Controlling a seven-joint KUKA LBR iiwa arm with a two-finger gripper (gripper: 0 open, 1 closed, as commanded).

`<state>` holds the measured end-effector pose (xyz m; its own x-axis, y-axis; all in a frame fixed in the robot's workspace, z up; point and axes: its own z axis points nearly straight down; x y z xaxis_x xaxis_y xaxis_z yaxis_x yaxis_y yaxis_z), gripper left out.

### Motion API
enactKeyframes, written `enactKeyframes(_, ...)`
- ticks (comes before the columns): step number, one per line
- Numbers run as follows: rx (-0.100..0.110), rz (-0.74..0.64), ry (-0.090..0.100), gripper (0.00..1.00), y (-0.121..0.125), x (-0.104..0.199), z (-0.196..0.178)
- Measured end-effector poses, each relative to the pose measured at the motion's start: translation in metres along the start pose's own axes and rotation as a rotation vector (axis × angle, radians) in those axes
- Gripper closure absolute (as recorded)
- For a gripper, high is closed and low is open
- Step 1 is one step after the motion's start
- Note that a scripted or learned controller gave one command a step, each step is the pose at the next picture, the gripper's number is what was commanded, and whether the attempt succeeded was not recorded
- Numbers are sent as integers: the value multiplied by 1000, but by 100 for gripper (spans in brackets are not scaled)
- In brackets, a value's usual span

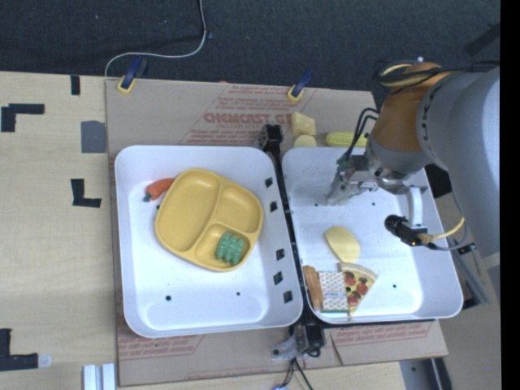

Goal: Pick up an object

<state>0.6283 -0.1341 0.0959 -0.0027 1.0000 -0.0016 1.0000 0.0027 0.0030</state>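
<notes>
My gripper (340, 192) hangs low over the back of the right bin (439, 295), its fingers pointing down and left. Nothing shows between them. A pale yellow rounded piece (342, 242) lies in the middle of that bin, a short way in front of the gripper. Near the front edge lie a pizza slice (357, 283), a small patterned card (331, 289) and a brown stick (312, 287). In the left bin (138, 299) sits a yellow divided plate (207, 216) holding a green piece (231, 249), with an orange carrot (159, 188) at its back left.
Behind the right bin, on the cardboard, lie two pale yellow pieces (303, 124) and a corn cob (341, 139). A black divider (280, 218) runs between the bins. The grey arm with its orange band (402, 108) fills the space above the right bin's back right corner.
</notes>
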Motion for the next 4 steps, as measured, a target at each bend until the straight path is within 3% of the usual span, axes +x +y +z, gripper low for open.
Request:
enactKeyframes(1, 0, 0, 0, 0, 0, 0, 0)
enactKeyframes(2, 1, 2, 0, 0, -53, 22, 10)
enactKeyframes(3, -1, 2, -1, 0, -90, 19, 9)
enactKeyframes(4, 3, 9, -2, 0, -140, -43, -40)
